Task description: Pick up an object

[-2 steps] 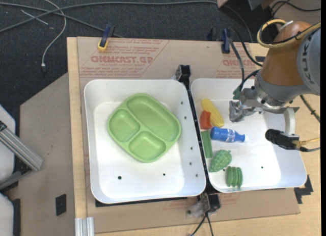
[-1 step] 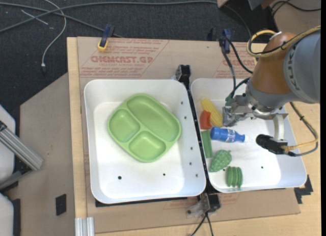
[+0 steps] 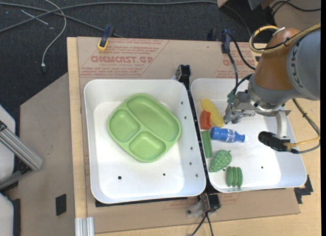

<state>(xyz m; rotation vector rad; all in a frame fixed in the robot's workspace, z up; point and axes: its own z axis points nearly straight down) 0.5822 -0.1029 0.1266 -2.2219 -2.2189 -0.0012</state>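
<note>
Gripper (image 3: pixel 232 116) poised at bottle's (image 3: pixel 227 135) 12 o'clock, likely lining up grab; jaw state unclear. Nothing held.

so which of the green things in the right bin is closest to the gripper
The long green stick by the divider, beside the blue bottle; the bumpy green piece and the striped one lie farther from the gripper.

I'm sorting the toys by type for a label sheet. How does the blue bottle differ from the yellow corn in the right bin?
The blue bottle is blue with a white end, while the yellow corn is plain yellow. The bottle lies nearly crosswise in the right bin; the corn lies at a slant, farther from the camera. The bottle sits just below the gripper, the corn to the gripper's left. Both are small, elongated and lying flat.
</note>
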